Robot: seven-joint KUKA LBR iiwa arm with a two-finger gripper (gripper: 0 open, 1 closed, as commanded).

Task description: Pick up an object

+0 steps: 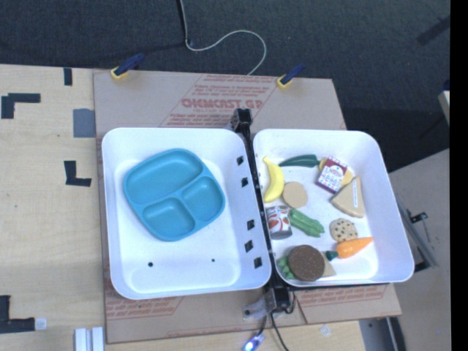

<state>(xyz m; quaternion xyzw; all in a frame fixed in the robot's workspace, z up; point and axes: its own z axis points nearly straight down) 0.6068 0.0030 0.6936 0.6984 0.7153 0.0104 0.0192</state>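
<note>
The banana [273, 180] lies lengthwise along the right bin [386, 196] 's left wall, far from the arm's entry side. I cannot tell the end effector's state, so its direction is probably leftward.

Blue tray [174, 194] in left bin [117, 152]; toy foods [307, 221] in right bin [380, 167]

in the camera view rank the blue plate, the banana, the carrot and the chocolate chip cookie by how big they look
1. blue plate, by far the largest
2. banana
3. carrot
4. chocolate chip cookie

The carrot and the cookie look close in size, so their order is unsure.
</note>
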